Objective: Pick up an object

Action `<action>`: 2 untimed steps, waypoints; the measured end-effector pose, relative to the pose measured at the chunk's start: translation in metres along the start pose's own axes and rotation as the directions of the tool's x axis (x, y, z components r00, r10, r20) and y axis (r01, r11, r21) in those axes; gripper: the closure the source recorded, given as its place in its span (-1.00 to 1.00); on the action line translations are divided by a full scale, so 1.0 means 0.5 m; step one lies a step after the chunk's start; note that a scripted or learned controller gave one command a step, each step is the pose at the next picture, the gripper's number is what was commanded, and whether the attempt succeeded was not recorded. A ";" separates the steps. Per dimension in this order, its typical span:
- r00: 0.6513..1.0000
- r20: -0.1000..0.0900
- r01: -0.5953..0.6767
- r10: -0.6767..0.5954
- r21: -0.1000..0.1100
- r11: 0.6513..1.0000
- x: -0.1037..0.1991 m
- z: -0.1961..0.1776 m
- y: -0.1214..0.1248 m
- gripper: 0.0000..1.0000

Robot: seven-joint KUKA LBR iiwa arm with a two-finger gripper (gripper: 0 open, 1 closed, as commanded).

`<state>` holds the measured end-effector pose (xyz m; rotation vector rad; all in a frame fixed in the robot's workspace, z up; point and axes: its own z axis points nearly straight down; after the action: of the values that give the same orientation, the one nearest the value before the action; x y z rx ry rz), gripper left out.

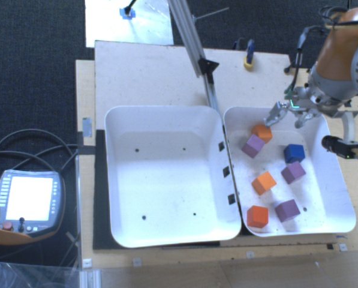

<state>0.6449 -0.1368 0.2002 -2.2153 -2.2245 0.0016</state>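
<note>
Nothing's picked up yet: all seven blocks sit loose in your right bin (340,212), the nearest orange block (262,132) at about 12 o'clock in it. The hand (291,116) hovers just above that corner, fingers spread, pinching nothing. The whole grab is left.

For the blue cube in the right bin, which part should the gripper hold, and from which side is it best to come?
Probably from straight above. The blue cube lies apart from the other blocks, with bare bin floor around it, so the gripper could likely close on two opposite side faces. It sits slightly turned to the right bin walls, so the wrist should turn to match its faces.
</note>
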 end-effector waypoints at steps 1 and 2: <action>1.000 0.001 0.001 -0.001 -0.004 1.000 0.000 -0.005 0.002 -1.00; 1.000 0.001 0.001 -0.001 -0.001 1.000 0.003 0.078 0.009 -1.00</action>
<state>0.6494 -0.1355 0.1610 -2.2147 -2.2272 0.0017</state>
